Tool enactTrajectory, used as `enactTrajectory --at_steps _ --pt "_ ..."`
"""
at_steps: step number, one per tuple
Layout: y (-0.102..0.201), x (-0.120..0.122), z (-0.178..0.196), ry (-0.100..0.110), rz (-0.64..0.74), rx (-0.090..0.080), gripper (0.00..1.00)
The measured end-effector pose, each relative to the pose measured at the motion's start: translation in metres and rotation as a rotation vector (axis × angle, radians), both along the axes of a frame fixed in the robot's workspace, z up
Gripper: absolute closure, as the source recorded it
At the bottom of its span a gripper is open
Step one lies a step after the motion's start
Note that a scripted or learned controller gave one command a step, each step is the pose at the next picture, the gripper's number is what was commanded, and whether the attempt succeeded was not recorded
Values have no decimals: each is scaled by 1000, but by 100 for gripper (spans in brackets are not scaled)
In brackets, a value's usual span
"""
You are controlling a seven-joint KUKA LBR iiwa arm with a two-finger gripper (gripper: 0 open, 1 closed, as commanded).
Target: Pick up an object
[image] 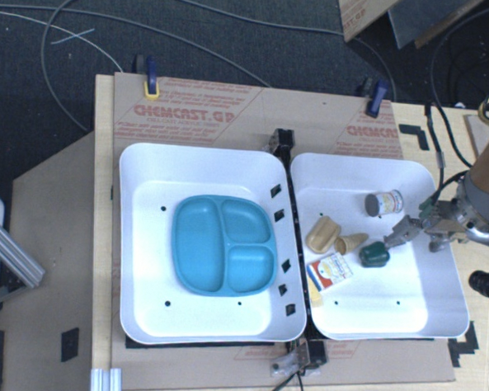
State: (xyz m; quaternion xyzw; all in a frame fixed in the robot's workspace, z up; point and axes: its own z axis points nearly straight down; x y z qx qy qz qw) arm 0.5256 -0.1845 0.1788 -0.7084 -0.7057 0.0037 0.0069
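Dark carpet with loose cables surrounds a cardboard-topped worktop (233, 107), where two white bins sit side by side, clipped together down the middle by black clips. The left bin (139, 291) holds a blue divided plate (223, 245), lying flat near its centre. The right bin (436, 301) holds several small things: a small jar (384, 202) on its side toward the back, a tan cup-like piece (323, 234) near the left wall, a smaller tan piece (354, 242) just beside it, a dark green object (374, 255) right of those, and a flat red-and-white packet (330, 272) in front of them.

From the right, the grey arm (485, 185) reaches over the right bin's edge. Its gripper (406, 229) points left, with the fingers (401, 231) near the green object and just in front of the jar. Nothing is visible between the fingers; whether they are open or closed cannot be told at this angle. Two blue clamps (152, 76) pin the cardboard at the back edge.
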Motion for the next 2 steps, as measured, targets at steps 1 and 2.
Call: enactTrajectory --at_steps 1,2 --pt "0 3 7 -14 4 -3 0" --pt "-1 -2 -54 -9 4 -1 0"
